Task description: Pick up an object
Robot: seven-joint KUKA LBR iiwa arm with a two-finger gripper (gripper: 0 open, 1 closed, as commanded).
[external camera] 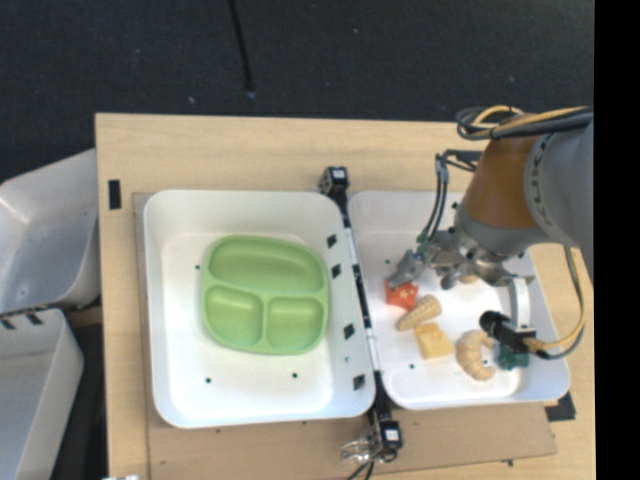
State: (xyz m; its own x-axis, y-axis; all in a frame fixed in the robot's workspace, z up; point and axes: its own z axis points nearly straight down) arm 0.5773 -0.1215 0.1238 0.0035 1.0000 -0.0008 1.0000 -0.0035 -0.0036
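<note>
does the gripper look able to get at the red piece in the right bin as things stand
Probably yes. The gripper hangs right above the red piece, and nothing covers it; the corn-like piece lies close beside it and might get nudged.

Bins: L bin (165, 268) & R bin (400, 218) both white. Divided plate (265, 293) in L bin light green, plain. In R bin: small piece (402, 293) red-orange, corn-like piece (419, 312) pale yellow, block (434, 342) yellow, curled piece (474, 355) beige. Arm (530, 183) grey w/ orange band. Bench (250, 153) light wood.
</note>
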